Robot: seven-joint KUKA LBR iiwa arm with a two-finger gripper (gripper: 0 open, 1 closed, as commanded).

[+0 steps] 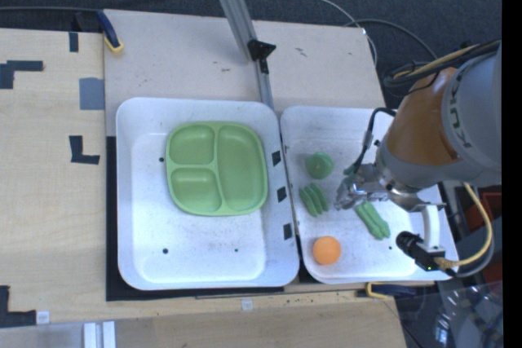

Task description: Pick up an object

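Observation:
The right bin (pixel 326 120) holds a round green piece (pixel 319 165), a ridged green piece (pixel 313 199), a long green pod-shaped piece (pixel 373 219) and an orange ball (pixel 327 250). My gripper (pixel 351 197) hangs low in this bin, between the ridged piece and the pod. Its tip is right at the pod's upper left end, and the ridged piece lies just to its left. I see nothing lifted off the bin floor. The arm's grey and orange body covers the bin's right side.
The left bin (pixel 139 257) holds a green divided plate (pixel 218 168) near its top. A grey metal pole (pixel 236 4) slants down from the top to the divider between the bins. Cables trail at the right edge.

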